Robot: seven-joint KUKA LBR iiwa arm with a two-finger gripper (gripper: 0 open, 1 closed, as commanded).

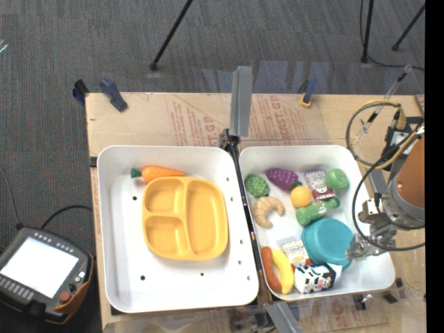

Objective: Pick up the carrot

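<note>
The carrot (pixel 161 173), orange with a green top pointing left, lies in the left bin (pixel 118 255) against the far edge of the yellow divided plate (pixel 185 218). My gripper (pixel 366 243) hangs low over the right side of the right bin (pixel 374 277), beside a teal bowl (pixel 327 241). It is far to the right of the carrot, with the whole plate and the bins' shared wall between them. Cables and the wrist hide much of the gripper.
The right bin holds several toy foods: purple grapes (pixel 282 178), a green lime (pixel 338 179), an orange (pixel 301 196), a croissant (pixel 266 210), a banana (pixel 283 270) and a small carton (pixel 316 277). A grey post (pixel 241 109) stands behind the bins.
</note>
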